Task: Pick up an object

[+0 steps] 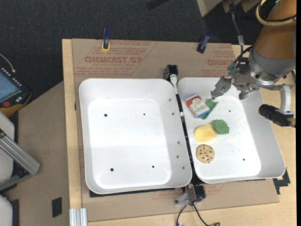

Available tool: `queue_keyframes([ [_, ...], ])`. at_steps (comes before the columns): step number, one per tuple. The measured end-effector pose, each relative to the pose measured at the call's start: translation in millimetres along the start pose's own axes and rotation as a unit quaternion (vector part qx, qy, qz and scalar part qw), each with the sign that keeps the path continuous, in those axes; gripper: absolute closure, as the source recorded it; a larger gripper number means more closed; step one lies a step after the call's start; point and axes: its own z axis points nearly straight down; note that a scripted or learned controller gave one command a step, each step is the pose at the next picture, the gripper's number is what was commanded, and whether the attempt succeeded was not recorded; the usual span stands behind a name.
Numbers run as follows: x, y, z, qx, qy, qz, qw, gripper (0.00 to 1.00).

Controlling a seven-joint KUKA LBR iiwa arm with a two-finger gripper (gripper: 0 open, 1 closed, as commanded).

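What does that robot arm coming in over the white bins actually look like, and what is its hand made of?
The arm is a thick rounded column with an orange band above a grey metal wrist. Thin dark cables run down beside it. Its hand is small, made of grey metal, with two slim fingers pointing down. A black fitting juts from the wrist.

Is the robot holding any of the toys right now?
No. The gripper hangs open above the right bin, nothing between its jaws; the small carton lies just beside it.

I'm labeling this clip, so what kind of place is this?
Probably a robot lab test bench: a robot arm reaches over two white bins clamped onto a cardboard sheet, and the right bin holds toy food such as a cookie.
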Motion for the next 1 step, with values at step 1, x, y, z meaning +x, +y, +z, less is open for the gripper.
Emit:
queue_keyframes([
  [1, -73.7, -108.2, 60.0, 0.007, 0.001, 0.006, 1.0, 0.0],
])
